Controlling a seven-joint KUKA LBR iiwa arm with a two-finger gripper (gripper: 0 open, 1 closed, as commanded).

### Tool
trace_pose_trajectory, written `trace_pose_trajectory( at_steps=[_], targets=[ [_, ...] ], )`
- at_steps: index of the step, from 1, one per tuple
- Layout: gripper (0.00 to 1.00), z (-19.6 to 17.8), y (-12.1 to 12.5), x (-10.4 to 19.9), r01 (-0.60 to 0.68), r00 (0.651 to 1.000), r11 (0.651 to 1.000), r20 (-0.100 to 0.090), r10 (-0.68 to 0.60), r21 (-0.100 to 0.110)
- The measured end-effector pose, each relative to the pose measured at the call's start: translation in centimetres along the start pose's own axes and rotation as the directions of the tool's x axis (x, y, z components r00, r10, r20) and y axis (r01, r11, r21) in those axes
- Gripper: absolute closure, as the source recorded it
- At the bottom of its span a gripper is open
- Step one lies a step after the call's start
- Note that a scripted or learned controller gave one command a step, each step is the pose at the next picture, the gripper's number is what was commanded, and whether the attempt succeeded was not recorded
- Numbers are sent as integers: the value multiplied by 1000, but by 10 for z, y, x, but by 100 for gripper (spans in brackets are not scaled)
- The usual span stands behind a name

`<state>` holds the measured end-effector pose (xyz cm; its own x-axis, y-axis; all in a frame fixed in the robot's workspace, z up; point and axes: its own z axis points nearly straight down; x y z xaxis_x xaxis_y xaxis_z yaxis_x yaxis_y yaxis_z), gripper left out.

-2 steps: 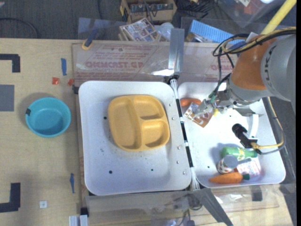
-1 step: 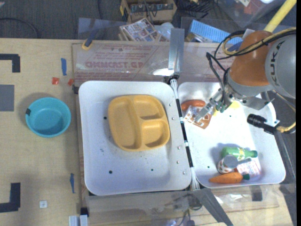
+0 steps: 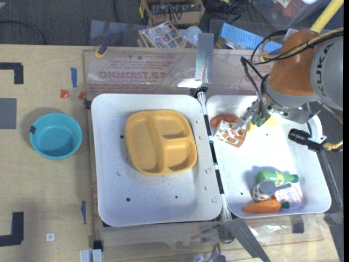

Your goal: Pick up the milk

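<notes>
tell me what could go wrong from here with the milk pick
The hand is low at the milk carton, which lies tilted against the right bin's left wall, so it may wedge or slip rather than lift. An orange-red item sits touching the carton's upper edge and could be nudged or caught along with it.

Around the yellow divided plastic plate [image 3: 161, 141], the left white bin's floor [image 3: 155, 198] lies open on all sides.
</notes>
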<state>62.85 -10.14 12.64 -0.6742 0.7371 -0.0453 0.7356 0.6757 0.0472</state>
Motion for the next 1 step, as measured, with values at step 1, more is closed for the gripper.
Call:
trace_pose_trajectory(
  at_steps=[1],
  targets=[
    [100,10,-21,15,38,999,999,-13,-38,16]
  ],
)
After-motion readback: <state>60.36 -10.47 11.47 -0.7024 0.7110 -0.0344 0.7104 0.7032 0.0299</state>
